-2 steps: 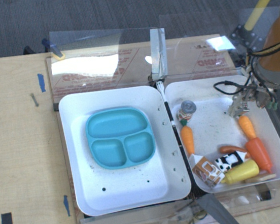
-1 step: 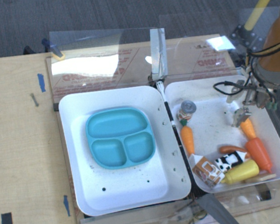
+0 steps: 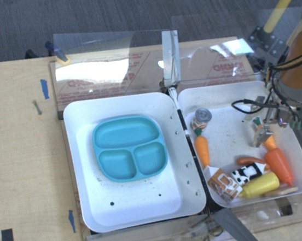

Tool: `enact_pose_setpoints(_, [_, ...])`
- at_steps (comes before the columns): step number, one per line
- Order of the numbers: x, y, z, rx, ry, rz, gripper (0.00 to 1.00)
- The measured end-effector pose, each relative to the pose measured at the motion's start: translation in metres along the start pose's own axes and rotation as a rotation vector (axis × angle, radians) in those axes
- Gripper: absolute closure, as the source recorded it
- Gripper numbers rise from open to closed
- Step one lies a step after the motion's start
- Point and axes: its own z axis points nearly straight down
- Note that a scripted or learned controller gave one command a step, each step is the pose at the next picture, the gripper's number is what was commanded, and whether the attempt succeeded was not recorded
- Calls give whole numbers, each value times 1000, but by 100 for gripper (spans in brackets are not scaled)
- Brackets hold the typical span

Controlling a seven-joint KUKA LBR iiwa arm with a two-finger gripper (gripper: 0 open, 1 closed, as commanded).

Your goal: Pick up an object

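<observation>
I am looking down at a wooden bench (image 3: 20, 178) carrying two shallow white bins side by side. The left bin (image 3: 91, 208) holds a turquoise divided plate (image 3: 130, 147). The right bin (image 3: 227, 134) holds the clutter I can pick from. The arm (image 3: 300, 61), grey with an orange band, reaches in from the right, and its gripper (image 3: 263, 136) hangs low over the right bin's far side, just above an orange bottle (image 3: 280, 164). I cannot tell how its jaws stand; cables hide them. Near the bin's front lie a yellow bottle (image 3: 260, 185), a black-and-white cow toy (image 3: 247, 174) and a small brown carton (image 3: 224, 183). A toy carrot (image 3: 201, 149) lies against the bin's left wall, below a small can (image 3: 201, 119). The orange bottle seems nearest the gripper: probably light, stiff, smooth plastic, likely slippery. I would grasp across its body.
</observation>
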Motion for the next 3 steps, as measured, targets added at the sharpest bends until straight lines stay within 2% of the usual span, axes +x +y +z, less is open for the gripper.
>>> enact_pose_setpoints(1, [-4,1,-15,2,-15,-1,100])
enact_pose_setpoints(2, [-4,1,-14,2,-13,-1,0])
enact_pose_setpoints(3, [27,-5,-1,-2,-1,61,0])
